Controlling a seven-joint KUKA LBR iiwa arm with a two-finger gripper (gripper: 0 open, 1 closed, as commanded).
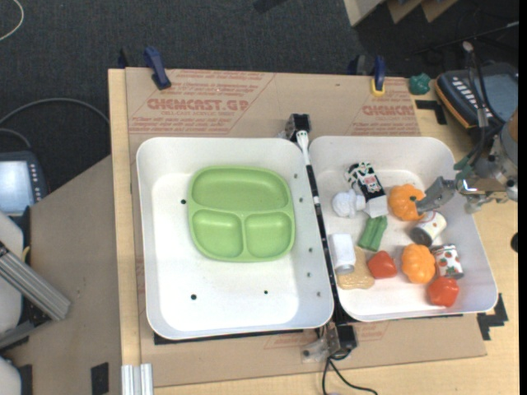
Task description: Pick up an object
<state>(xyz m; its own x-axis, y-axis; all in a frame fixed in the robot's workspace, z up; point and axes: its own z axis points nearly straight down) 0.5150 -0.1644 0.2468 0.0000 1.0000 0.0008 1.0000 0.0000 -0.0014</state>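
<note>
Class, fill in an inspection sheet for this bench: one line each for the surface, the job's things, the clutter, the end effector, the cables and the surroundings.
Surface: brown board bearing two white bins, left bin and right bin, side by side.
Job's things: in the right bin, small toys crowded together, among them an orange pumpkin, a green block, a red pepper and a cow-patterned carton.
Clutter: green divided plate in the left bin.
End effector: end effector over the right bin's right side, beside an orange toy; grip cannot be told.
Cables: black cable below the bins.
Surroundings: dark carpet; blue clamp on the board's edge.
</note>
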